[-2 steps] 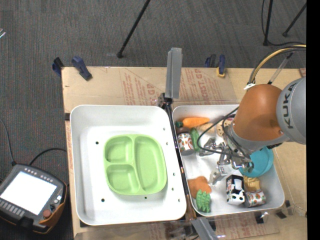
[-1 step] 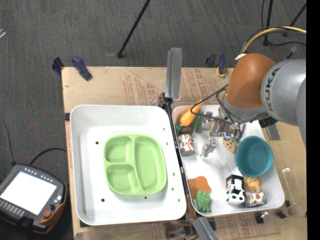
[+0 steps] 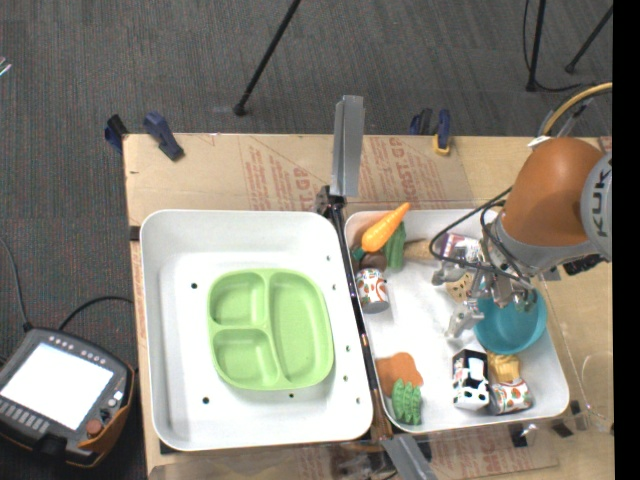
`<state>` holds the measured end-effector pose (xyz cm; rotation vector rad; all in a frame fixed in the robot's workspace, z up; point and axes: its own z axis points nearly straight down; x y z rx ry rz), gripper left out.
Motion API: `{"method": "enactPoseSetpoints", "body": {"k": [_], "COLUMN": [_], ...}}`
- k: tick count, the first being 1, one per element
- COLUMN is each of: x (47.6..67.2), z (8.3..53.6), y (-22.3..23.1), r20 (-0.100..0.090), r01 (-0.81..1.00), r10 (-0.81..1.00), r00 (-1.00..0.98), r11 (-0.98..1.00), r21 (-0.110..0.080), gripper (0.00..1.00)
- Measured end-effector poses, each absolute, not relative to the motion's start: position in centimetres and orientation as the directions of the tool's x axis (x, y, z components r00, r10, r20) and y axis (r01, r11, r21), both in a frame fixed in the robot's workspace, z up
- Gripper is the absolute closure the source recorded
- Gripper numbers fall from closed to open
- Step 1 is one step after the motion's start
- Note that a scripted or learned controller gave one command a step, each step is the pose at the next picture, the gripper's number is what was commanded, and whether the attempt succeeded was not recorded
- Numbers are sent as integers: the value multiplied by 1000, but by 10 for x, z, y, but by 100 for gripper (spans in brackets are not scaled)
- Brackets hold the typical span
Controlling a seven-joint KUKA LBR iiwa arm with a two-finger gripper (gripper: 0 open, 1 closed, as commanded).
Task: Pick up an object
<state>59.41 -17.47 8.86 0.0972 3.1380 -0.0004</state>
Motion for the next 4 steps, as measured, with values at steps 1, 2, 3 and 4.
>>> {"method": "enactPoseSetpoints", "body": {"k": [1, 2, 3, 4], "x": [494, 569, 580, 612], "z": [101, 88, 88, 89], "y": [-188, -211, -168, -210], "r20": [-54, -3, -1, -3], "r01": [200, 59, 88, 306], "r10": [200, 59, 88, 306], "r00": [-978, -998, -996, -952], "r11": [980, 998, 996, 952], "r21": [5, 1, 3, 1], "gripper": [0, 0, 0, 0]}}
